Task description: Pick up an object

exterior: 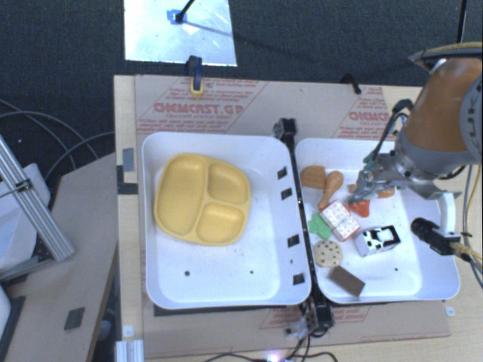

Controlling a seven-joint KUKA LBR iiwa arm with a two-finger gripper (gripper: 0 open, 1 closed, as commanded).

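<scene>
While the gripper (362,191) hangs over small plastic toy foods in the right bin (434,281), finger state unclear, a smooth yellow divided plate (202,198) fills the left bin (226,285).

One fixed cam, mounted above the worktop (249,96), looking down at a slant. Far edge of the worktop sits toward top of frame, near edge toward bottom. Mid distance: both white bins fit whole, left bin (173,277) in center-left of frame, right bin (423,277) at center-right. Dark floor fills the top of frame, w/ a shiny plate (179,21) at upper center. Arm (445,111) enters from right edge, upper-right part of frame.
</scene>
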